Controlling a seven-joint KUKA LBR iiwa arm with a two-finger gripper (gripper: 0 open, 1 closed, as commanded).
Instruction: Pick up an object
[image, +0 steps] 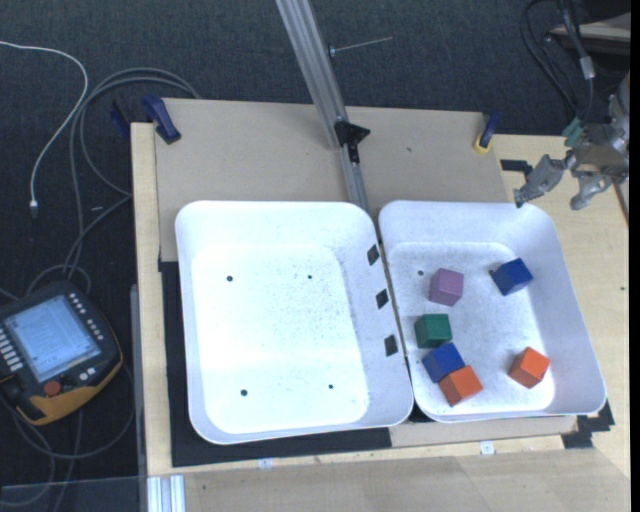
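Several small cubes lie in the right bin (560, 240): a purple cube (446, 286), a blue cube (511, 276), a green cube (433, 329), a second blue cube (443, 359), a red-orange cube (461, 384) touching it, and an orange cube (529, 367). My gripper (551, 194) hangs at the far right, over the back right corner of the right bin. It is open, with nothing between its spread fingers. It is well apart from every cube, and the nearest is the blue one by the back wall.
The left bin (200, 230) sits beside the right one. A metal post (325, 90) slants down to the gap between the bins. Blue clamps (160, 118) hold the board's back edge. A teach pendant (50, 345) lies left of the bench.
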